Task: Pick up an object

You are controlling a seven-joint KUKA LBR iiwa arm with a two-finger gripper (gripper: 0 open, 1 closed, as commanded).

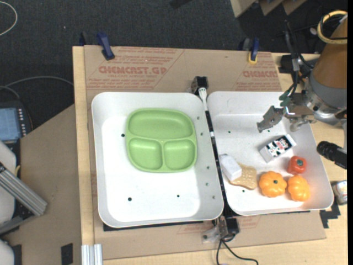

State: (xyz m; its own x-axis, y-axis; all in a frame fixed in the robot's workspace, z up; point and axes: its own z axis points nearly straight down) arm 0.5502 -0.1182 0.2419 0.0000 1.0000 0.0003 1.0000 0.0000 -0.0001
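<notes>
Nearest the camera, along the front wall of the right bin [242, 207], two small orange pumpkins are sitting side by side, ribbed and glossy: one [272, 184] touching a flat tan cracker-shaped piece [246, 178], the other [298, 187] just to its right. A pale white block [228, 165] is lying against the cracker, close to the divide between the bins. Just behind the pumpkins, a little red tomato [297, 165] with a green top is resting.

A bit farther back, a small boxy card [276, 147], white with dark and red print, is lying tilted on the bin floor. My gripper [278, 116] is hovering just beyond it, over the back half of the right bin, and I am holding nothing. Whether my jaws are spread or pressed together, I cannot tell from this view.

In the left bin [110, 186], a smooth green divided plate [161, 139] with three compartments is lying, well apart from me. Both bins are sitting on a brown printed board [143, 65].
</notes>
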